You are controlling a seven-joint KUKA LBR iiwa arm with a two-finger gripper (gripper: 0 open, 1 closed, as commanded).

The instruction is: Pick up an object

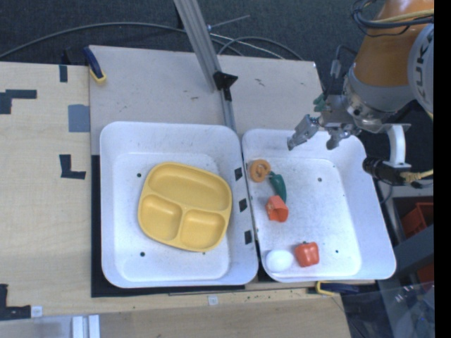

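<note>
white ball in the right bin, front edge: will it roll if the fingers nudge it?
Probably. The white ball looks round and smooth, so a side nudge would likely send it rolling. It sits by the right bin front wall, next to the red pepper toy, which may stop it. It looks small, probably light.

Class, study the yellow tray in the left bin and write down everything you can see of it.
The yellow tray is a rounded-corner plate that looks like smooth plastic, divided by raised ridges into three compartments: one long section along its far side and two smaller ones nearer the camera. It lies flat and right side up on the floor of the left bin, turned slightly askew to the bin's walls. All three compartments hold nothing, and only the bin floor touches it.
</note>
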